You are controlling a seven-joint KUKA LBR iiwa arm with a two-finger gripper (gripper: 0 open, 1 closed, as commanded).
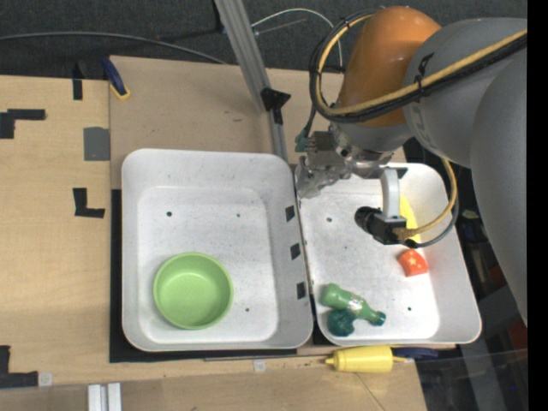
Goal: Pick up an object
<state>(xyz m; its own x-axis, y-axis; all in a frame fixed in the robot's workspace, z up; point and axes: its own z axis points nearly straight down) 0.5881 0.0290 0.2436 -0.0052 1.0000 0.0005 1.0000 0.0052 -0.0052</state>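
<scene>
I see two white bins side by side. The left bin (pixel 137 229) has a green bowl (pixel 193 290) in its near left corner, and the rest of its floor is bare. The right bin (pixel 458 315) holds a green bottle (pixel 351 304) near the front wall, an orange thing (pixel 413 263) toward the right side, and a bit of yellow (pixel 408 217) just above it, partly hidden by a cable. A yellow thing (pixel 363 360) lies outside, touching the front rim. My gripper (pixel 318 171) hangs over the back left corner of the right bin, near the wall between the bins. The big arm (pixel 462 84) covers the back right. I cannot tell how the gripper is set.
</scene>
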